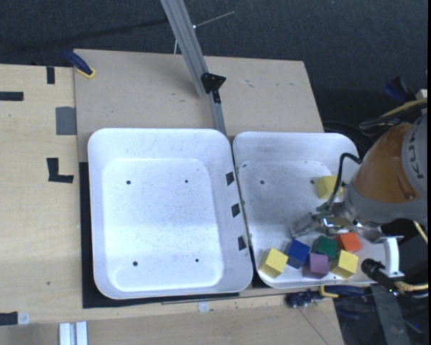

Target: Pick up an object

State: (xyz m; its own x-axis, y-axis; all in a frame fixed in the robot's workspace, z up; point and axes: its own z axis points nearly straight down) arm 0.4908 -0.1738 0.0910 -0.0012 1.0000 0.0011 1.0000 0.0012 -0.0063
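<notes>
1. Metal two-finger claw (309, 225) reaches low into the right shallow white plastic bin (287, 149); its thin silver fingers (300, 226) point left and look slightly spread, with nothing seen between them, though the blur makes this hard to judge.
2. Grey arm with an orange band (384, 175) enters from the right and hides the bin's right wall; part of the arm is cut off at the picture's edge.
3. Small yellow block (325, 186) sits near the bin's back right, partly hidden by a dark cable and the wrist.
4. Near the front wall of that bin, the cubes cluster: a yellow cube (274, 262) at left, a blue cube (298, 252) beside it, then a purple cube (318, 264), a green cube (325, 246), another yellow cube (346, 264) and an orange cube (350, 241) just under the wrist.
5. Left shallow white plastic bin (104, 146), with rounded corners and a speckled floor, lies just beside the right one.
6. Both bins rest on a pale wooden bench (144, 85); a grey metal rail (187, 38) runs diagonally above them.
</notes>
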